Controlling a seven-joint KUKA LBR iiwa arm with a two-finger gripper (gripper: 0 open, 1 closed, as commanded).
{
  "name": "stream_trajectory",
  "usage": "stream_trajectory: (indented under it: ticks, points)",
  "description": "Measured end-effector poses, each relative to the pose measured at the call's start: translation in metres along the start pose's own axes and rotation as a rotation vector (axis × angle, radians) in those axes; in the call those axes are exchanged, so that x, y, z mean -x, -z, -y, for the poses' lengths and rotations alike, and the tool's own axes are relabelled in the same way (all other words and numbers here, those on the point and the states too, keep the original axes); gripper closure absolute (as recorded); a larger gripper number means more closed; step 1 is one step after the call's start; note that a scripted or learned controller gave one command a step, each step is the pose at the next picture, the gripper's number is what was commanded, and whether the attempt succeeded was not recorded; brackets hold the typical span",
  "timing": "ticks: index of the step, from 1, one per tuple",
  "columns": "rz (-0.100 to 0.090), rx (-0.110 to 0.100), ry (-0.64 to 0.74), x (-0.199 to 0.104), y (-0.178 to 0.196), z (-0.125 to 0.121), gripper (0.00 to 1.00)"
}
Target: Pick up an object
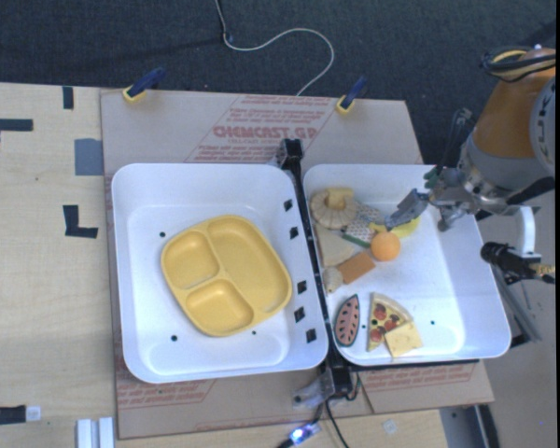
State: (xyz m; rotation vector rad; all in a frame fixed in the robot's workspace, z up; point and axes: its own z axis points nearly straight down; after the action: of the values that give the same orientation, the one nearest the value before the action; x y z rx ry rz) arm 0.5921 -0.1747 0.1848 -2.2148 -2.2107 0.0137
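The right bin [467, 287] holds several toy foods. An orange ball [385, 246] lies near its middle, with a brown block [356, 268] just left of it. A round tan piece [332, 205] sits at the far left corner. A pizza slice [392, 324] and a watermelon slice [347, 320] lie at the near edge. My gripper [404, 213] hangs low over the far middle of this bin, slanting down to the left, just above and right of the orange ball. A small yellow piece [403, 230] pokes out beneath it. Nothing visibly sits in the gripper.
The left bin [140, 250] holds a yellow divided plate [226, 273]. A black divider [303, 241] runs between the bins. The arm's orange band [509, 119] stands over the right bin's far right corner. A white cable [280, 40] lies behind the bins.
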Motion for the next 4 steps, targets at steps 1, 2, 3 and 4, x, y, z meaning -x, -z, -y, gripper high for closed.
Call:
stream_trajectory:
  ticks: [1,2,3,4]
  points:
    - [0.003,0.013,0.003,0.0,0.007,-0.003,0.0]
    - [0.003,0.009,0.003,0.002,-0.039,0.004,0.0]
    - [0.003,0.009,0.003,0.005,-0.084,0.006,0.0]
    - [0.004,0.013,0.005,0.004,-0.101,0.006,0.0]
